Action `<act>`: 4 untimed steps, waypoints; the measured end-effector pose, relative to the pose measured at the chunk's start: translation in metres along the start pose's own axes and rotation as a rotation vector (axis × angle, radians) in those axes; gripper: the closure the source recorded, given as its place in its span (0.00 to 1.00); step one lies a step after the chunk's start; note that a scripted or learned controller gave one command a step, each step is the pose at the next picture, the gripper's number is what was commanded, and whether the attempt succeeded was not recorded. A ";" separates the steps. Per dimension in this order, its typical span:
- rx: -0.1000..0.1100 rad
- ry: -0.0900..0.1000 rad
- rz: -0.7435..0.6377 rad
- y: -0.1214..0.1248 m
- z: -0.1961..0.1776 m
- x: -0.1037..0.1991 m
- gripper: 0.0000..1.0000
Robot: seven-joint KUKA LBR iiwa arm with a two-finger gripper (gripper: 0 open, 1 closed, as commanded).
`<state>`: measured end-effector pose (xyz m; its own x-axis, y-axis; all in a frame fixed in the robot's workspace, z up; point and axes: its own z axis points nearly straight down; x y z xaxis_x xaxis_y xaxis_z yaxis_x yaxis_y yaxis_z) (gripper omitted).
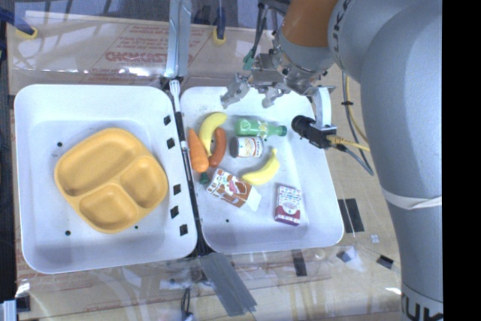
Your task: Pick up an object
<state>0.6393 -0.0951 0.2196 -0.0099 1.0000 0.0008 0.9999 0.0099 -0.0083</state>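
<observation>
My gripper [253,95] hangs over the far edge of the right bin [319,225], its fingers spread open with nothing between them. Just below it lie a yellow banana [210,125] and a green bottle [259,128]. A small dark can [247,147] sits under the bottle. An orange carrot [197,152] and a sausage [218,146] lie at the bin's left side. A second banana [263,170], a red and white carton [228,187] and a small red box [288,204] lie nearer the front.
The left bin [34,237] holds a yellow divided plate [110,179]. A grey metal divider [178,37] stands between the bins at the back. The bulky grey arm [391,86] fills the right side, with a black cable fitting [310,129] over the right bin.
</observation>
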 end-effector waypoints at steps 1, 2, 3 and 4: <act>-0.014 -0.001 -0.100 0.017 0.112 -0.022 0.00; -0.025 -0.003 -0.143 -0.033 0.119 -0.002 0.00; -0.020 -0.001 -0.140 -0.017 0.120 -0.005 0.00; -0.019 -0.001 -0.180 0.002 0.120 -0.007 0.00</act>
<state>0.6399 -0.1017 0.0998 -0.1886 0.9821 0.0000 0.9820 0.1886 0.0110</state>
